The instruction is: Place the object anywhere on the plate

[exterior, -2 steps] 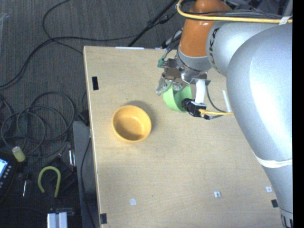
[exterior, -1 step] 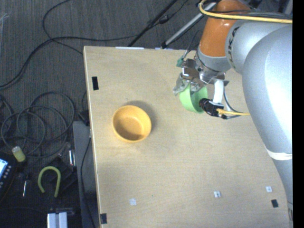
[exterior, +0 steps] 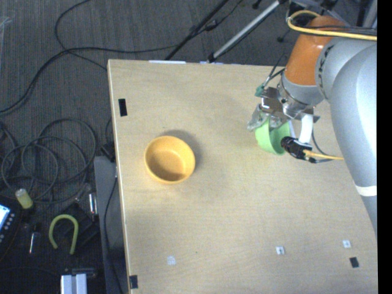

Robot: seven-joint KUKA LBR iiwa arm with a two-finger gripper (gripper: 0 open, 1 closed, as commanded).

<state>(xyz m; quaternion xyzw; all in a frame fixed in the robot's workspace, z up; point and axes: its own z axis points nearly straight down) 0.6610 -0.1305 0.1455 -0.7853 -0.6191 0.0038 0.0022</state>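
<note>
A round yellow plate (exterior: 169, 158) with a raised rim sits on the left half of the wooden tabletop (exterior: 233, 225). A light green, rounded object (exterior: 267, 139) is at the right, well apart from the plate. My gripper (exterior: 269, 126) comes down from the grey arm with the orange band (exterior: 306, 54) and stands over the green object. Its fingers (exterior: 255, 122) close on the object's top, which sits between them. The gripper hides the object's upper part.
Small black and white markers (exterior: 122, 107) dot the tabletop near its edges. A yellow cable (exterior: 321, 158) runs from the wrist to the right. Cables and a green U-shaped thing (exterior: 64, 228) lie on the dark floor to the left of the table.
</note>
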